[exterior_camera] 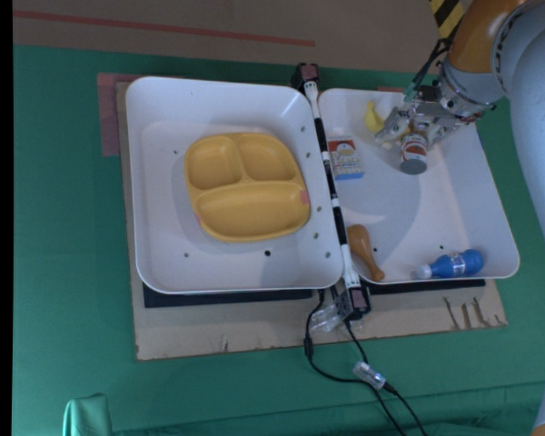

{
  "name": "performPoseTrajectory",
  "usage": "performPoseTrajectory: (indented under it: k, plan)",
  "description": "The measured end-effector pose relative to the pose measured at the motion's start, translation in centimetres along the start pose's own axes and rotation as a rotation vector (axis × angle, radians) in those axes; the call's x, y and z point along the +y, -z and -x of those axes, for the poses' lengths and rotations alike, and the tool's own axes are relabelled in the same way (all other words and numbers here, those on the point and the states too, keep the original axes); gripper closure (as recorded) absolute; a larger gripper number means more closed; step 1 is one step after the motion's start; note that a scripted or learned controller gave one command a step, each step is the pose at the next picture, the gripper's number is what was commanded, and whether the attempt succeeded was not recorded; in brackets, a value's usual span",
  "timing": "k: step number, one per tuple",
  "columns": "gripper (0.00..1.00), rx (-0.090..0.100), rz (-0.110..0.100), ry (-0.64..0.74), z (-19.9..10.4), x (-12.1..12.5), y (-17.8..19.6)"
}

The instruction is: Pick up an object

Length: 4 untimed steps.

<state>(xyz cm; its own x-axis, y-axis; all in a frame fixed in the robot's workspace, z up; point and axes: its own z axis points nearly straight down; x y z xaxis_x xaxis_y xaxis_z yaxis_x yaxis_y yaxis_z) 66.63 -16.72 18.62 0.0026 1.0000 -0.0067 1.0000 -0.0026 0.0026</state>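
My gripper (415,138) is over the far part of the right bin (490,209). A small red-and-white can (414,153) with a grey end sits between its fingers, tilted, and the gripper is shut on it. A yellow banana-like toy (373,116) lies just left of the gripper, partly covered by it. Also in this bin are a white carton with a red top (345,157), a brown drumstick toy (365,251) by the near left wall and a blue bottle (454,264) in the near right corner.
The left bin (154,243) holds a yellow divided plate (245,187). A black divider bar (330,184) runs between the bins. Cables (363,371) trail over the green mat in front of them.
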Motion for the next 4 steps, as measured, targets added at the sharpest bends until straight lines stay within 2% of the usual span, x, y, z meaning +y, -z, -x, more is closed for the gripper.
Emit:
performPoseTrajectory:
  k: [1,2,3,4]
  plan:
    - [0.00,-0.014,-0.058,-0.003,-3.0,1.9,-0.1]
    - [1.00,-0.016,-0.062,-0.009,-2.9,1.9,1.4]
    - [1.00,0.001,0.014,-0.004,-3.0,-2.4,16.6]
    - [1.00,0.004,0.013,-0.001,-7.6,-4.2,22.3]
